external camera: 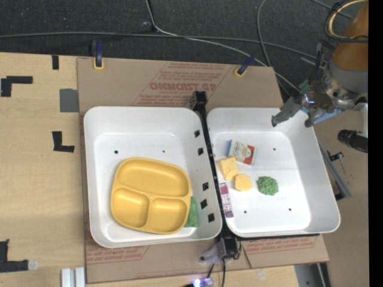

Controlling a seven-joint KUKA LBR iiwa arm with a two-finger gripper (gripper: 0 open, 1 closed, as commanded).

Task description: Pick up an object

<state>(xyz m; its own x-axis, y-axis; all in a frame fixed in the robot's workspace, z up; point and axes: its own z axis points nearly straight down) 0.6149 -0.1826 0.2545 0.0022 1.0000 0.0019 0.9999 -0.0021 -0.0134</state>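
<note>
The surface [36, 178] is pale wood marked with black tape pieces, and a brown cardboard sheet [179, 82] lies over its middle, clipped at its far edge. Beyond the far edge runs dark carpet crossed by thin cables [179, 34].

Two white bins sit side by side on the cardboard. The left bin [102, 124] holds a yellow divided tray [151, 194] toward its near side, long axis running left to right, with a green item [192, 213] wedged between the tray and the bin's right wall.

The right bin [311, 214] carries four small things near its left half: a small printed packet [242, 152] with its long axis running left to right and slightly tilted, a yellow wedge [227, 167] just beside it, a round yellow-orange piece [243, 182], and a green broccoli-like piece [267, 185] nearer the middle.

The arm [350, 46] hangs over the right bin's far right corner. Its fingers [282, 116] are spread apart, pinching nothing, the gripper [297, 116] well apart from the objects.
</note>
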